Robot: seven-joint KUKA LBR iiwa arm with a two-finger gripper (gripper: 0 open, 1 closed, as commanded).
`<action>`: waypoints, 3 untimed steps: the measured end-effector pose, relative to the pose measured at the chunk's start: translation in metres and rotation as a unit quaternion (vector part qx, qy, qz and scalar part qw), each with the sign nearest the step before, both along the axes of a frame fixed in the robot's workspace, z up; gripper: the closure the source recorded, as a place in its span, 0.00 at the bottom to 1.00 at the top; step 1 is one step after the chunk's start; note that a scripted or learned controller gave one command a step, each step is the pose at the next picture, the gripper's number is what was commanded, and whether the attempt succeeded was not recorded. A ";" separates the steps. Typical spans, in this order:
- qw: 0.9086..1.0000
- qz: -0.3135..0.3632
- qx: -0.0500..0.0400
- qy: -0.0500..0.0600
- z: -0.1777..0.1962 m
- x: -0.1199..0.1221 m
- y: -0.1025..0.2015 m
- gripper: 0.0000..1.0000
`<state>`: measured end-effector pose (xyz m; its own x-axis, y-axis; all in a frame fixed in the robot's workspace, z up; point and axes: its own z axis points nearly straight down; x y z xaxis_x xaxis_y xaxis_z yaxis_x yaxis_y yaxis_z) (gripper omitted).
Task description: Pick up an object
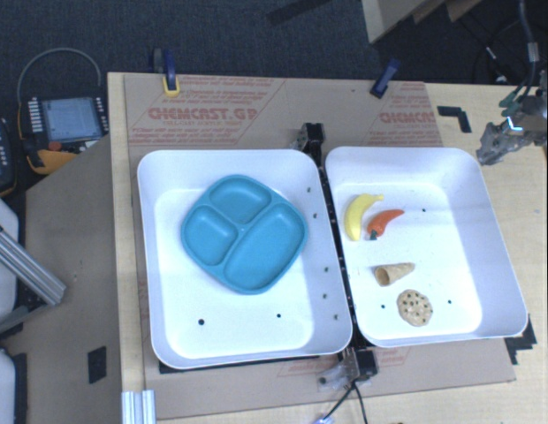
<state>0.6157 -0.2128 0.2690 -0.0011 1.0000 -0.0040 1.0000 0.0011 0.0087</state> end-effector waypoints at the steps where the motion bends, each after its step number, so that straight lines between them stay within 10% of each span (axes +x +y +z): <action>1: 1.000 0.002 0.003 0.006 -0.016 0.002 0.056 1.00; 3: 1.000 0.003 0.003 0.003 -0.018 0.010 0.151 1.00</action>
<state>0.6252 -0.0614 0.2509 -0.0062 1.0000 0.0011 1.0000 0.0062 0.0021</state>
